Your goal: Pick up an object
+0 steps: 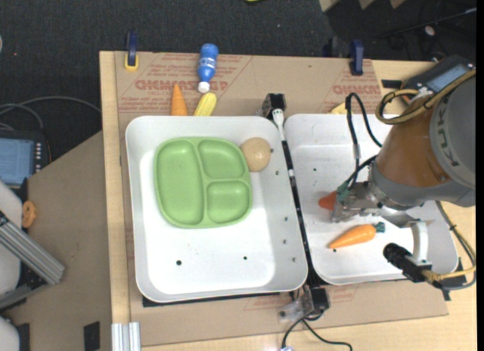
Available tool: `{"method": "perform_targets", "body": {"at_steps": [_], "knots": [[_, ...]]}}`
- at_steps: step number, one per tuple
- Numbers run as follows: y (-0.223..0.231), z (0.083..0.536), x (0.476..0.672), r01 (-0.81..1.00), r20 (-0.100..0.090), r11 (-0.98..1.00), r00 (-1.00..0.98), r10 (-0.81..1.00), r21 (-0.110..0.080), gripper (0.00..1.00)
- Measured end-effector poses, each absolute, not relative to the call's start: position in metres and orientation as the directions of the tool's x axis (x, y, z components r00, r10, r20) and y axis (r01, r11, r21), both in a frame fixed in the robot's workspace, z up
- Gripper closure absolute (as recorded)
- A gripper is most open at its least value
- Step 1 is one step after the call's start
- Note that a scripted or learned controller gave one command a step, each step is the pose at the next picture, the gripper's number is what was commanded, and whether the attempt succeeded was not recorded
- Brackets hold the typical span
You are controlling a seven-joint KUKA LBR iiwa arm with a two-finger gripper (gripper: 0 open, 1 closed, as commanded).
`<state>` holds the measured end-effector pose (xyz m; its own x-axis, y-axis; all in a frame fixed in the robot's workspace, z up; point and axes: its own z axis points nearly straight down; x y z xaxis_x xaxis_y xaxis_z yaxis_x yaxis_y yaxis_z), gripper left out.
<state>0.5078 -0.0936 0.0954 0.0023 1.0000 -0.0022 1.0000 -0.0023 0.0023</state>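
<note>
My gripper point(349, 204) hangs low over the middle of the right bin point(318, 145), under the grey arm and its orange band. A small red object point(326, 202) lies right at its left side, touching or nearly touching it. An orange toy carrot point(353, 237) lies on the bin floor just below the gripper, pointing left. The arm hides much of the bin's right half.
The left bin point(159, 259) holds a green divided plate point(203, 181) and a beige ball point(256, 153) at its top right corner. Behind the bins lie a blue bottle point(206, 66), a small carrot point(178, 101) and a yellow corn piece point(206, 104). Cables loop above the arm.
</note>
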Motion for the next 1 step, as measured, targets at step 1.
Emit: {"method": "perform_targets", "body": {"at_steps": [1], "knots": [[-0.1482,0.1561,0.552,1.0,-0.006,-0.002,0.002,1.0,0.01,1.0]]}}
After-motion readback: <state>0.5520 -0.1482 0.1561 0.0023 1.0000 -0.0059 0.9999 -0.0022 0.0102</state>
